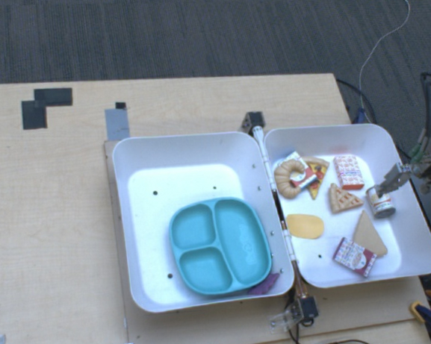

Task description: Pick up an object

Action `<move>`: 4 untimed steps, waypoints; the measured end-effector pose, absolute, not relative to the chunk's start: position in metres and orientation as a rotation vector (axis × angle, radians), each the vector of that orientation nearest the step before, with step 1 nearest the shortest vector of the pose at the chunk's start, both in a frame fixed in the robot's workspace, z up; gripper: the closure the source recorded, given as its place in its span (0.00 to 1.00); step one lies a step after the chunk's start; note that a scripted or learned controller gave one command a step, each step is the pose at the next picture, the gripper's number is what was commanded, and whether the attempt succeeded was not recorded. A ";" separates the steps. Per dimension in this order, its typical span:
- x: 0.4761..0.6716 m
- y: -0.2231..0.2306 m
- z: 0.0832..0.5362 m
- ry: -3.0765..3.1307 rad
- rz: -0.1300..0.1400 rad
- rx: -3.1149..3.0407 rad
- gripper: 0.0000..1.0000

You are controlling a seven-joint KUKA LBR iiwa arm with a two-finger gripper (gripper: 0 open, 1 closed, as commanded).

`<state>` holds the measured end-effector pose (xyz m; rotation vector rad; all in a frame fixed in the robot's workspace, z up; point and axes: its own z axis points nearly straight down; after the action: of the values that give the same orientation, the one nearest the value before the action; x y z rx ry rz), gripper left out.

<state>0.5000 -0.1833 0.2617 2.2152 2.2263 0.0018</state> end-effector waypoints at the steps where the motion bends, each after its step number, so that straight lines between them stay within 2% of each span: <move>1: 0.490 -0.185 0.103 2.226 0.000 2.221 0.00; 2: 0.492 -0.185 0.115 2.223 0.006 2.215 1.00; 3: 0.492 -0.185 0.115 2.223 0.005 2.215 0.00; 4: 0.489 -0.122 0.087 2.220 0.007 2.213 0.00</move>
<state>0.4890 -0.1220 0.0871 2.2132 2.2201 0.0067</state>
